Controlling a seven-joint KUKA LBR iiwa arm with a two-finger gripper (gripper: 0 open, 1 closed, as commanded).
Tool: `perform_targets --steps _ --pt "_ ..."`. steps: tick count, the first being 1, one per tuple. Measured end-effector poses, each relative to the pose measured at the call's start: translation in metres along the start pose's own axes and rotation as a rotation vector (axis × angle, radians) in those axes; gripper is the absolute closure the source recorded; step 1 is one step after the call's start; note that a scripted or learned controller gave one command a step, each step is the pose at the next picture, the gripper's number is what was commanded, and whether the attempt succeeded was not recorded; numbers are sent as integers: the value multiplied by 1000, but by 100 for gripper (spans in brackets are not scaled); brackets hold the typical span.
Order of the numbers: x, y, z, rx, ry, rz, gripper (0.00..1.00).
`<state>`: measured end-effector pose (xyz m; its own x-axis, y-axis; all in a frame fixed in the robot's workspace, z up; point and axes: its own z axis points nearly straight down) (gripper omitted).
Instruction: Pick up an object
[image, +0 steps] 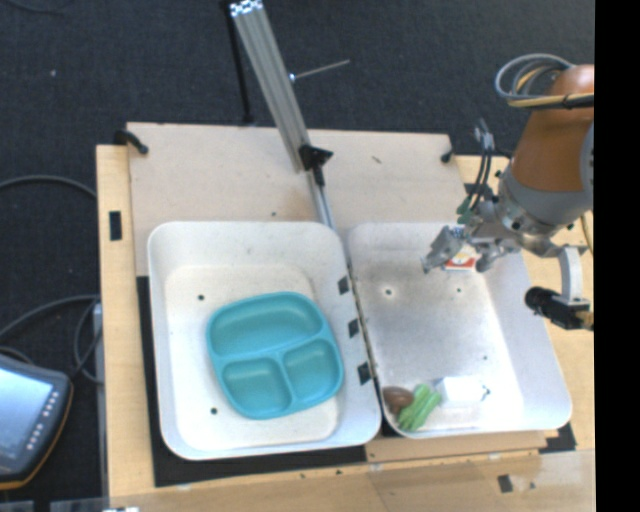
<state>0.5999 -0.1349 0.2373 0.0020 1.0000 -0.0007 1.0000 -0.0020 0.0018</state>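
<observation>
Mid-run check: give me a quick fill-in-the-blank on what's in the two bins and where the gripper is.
1. The teal divided tray lies in the ____ bin.
2. The tray has ____ compartments.
3. The green object lies near the right bin's ____ edge, beside a brown object.
4. The gripper hovers over the ____ bin.

Missing words: left; three; front; right

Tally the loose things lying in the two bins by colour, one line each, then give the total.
Teal: 1, the divided tray in the left bin
Green: 1, the green piece in the right bin's near corner
Brown: 1, the brown lump beside it
White: 1, the white piece next to the green one
Total: 4
</observation>
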Motion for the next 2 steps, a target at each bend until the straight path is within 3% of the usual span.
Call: perform_targets --steps 1,2 --pt "2 28 64 6 0 -4 0" --pt "2 29 60 0 0 -3 0"
